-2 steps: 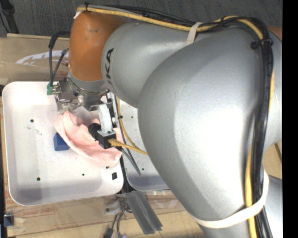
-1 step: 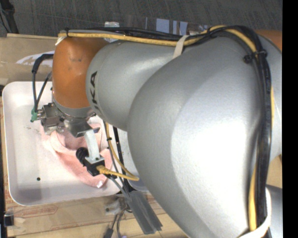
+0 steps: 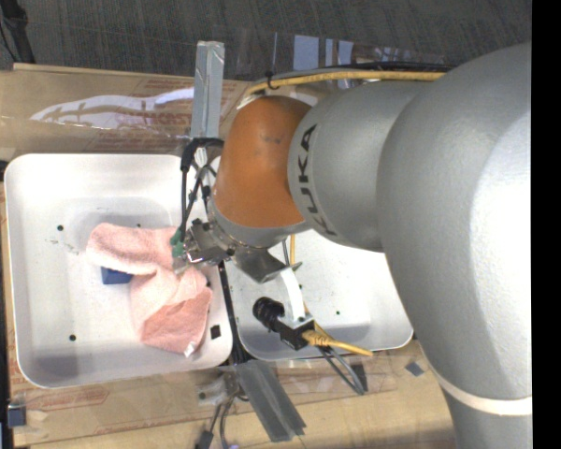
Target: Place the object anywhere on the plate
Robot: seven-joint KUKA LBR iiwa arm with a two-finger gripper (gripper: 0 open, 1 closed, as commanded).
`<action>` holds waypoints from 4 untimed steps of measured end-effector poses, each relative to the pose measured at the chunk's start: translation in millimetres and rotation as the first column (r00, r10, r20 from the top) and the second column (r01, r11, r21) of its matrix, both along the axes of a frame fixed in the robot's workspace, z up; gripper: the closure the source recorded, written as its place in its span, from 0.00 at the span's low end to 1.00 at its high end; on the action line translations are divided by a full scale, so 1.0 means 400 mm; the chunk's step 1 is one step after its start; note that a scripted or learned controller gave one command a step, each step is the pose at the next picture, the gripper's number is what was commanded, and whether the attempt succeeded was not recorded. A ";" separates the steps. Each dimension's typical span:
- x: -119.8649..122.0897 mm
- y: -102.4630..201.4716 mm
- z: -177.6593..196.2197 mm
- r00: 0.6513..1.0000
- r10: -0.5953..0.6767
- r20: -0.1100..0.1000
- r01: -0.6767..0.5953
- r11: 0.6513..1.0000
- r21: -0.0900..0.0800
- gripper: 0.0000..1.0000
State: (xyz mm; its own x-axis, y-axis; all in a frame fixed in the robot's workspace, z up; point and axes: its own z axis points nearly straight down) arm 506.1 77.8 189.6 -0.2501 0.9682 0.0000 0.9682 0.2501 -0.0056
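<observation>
step: pick, I judged, nothing carried yet | my gripper (image 3: 189, 249) hung at the right edge of the left bin (image 3: 37, 251), over the pink cloth (image 3: 164, 293); its state I couldn't tell | cloth crumpled, long axis ran upper-left to lower-right, over something blue (image 3: 115, 275) | next: needed a sure pinch before any lift

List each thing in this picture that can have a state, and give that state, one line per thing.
Pink cloth: crumpled, lying in the left bin, part covering a blue object.
Blue object: mostly hidden under the cloth.
Arm: reaching in over both bins.
Gripper: at the cloth's right edge.
</observation>
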 end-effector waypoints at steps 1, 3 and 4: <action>0.100 0.104 0.011 0.998 -0.056 0.001 0.056 0.998 0.000 1.00; 0.152 0.311 -0.030 0.936 0.353 0.001 -0.353 0.936 0.001 1.00; 0.343 0.153 0.037 0.932 0.361 0.004 -0.361 0.932 0.001 1.00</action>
